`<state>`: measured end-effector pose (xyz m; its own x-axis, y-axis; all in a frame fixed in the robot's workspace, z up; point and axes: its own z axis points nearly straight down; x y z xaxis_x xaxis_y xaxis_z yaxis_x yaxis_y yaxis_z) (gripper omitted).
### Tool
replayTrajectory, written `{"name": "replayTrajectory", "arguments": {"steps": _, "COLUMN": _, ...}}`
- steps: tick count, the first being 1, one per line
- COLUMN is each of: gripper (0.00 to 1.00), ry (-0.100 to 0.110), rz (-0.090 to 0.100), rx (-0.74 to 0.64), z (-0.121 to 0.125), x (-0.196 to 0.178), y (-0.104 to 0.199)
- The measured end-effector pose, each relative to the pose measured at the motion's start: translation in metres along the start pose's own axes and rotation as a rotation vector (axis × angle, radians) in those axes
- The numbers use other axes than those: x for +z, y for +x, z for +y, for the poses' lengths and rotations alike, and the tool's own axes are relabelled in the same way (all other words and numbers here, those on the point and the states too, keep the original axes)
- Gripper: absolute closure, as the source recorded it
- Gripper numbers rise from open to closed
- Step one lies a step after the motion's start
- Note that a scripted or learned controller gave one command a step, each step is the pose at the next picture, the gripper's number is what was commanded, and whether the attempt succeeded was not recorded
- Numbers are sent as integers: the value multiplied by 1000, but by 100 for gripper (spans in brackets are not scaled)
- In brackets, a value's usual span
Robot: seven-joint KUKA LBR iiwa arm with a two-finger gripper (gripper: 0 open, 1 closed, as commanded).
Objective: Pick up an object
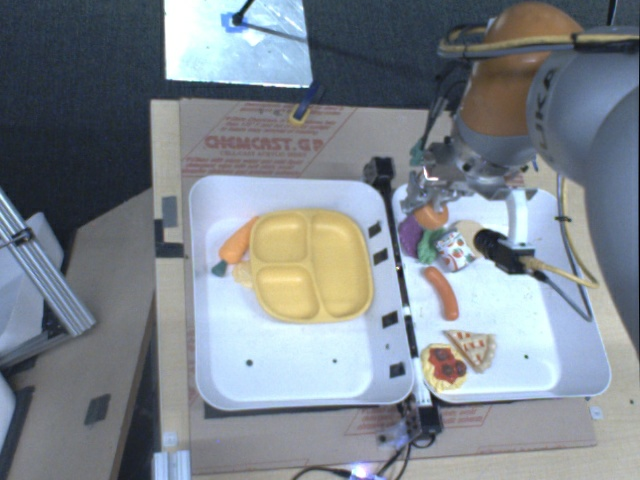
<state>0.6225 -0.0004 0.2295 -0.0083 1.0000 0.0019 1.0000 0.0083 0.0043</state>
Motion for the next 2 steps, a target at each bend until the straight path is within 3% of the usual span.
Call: {"name": "replayTrajectory", "arguments": {"steps": 2, "gripper": 100, "ry": 1, "rz": -2, "rx": 3, "z": 10, "x": -4, "y": 4}}
